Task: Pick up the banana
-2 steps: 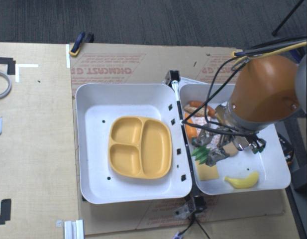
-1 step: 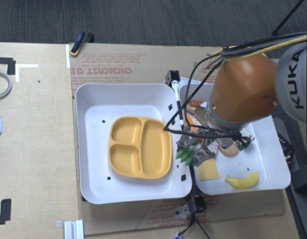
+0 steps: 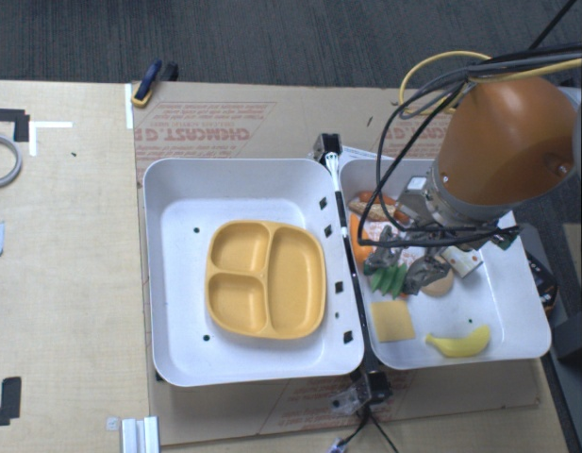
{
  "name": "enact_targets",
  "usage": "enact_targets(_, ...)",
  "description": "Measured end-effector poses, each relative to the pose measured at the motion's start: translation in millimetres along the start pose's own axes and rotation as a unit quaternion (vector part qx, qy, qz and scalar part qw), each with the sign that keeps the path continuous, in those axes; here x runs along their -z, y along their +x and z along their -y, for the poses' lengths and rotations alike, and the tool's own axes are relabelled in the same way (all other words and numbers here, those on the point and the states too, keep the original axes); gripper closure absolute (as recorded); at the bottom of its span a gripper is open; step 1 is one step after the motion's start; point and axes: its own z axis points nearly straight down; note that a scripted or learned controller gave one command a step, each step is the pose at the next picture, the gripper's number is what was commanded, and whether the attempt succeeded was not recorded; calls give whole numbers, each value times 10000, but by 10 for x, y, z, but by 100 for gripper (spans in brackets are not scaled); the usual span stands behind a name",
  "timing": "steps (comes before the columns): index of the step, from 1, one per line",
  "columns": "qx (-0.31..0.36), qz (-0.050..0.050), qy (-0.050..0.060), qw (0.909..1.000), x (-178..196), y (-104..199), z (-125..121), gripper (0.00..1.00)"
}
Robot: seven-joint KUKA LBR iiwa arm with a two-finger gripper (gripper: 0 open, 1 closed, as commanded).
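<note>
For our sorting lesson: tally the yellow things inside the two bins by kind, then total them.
Tray: 1
Banana: 1
Flat square slice: 1
Total: 3

The arm hides part of the right bin, so more could lie beneath it.

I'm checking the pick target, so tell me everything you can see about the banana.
The banana is small, yellow and curved, smooth like a plastic toy. It lies flat on the floor of the right bin, near its front edge, ends turned up toward the arm. Nothing touches it: the yellow slice lies apart to its left, and the tool is not on it.
</note>
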Motion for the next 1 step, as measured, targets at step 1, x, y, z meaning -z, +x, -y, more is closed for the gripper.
enact_targets(1, 993, -6, -12, 9951, -245, -741, -510, 100)
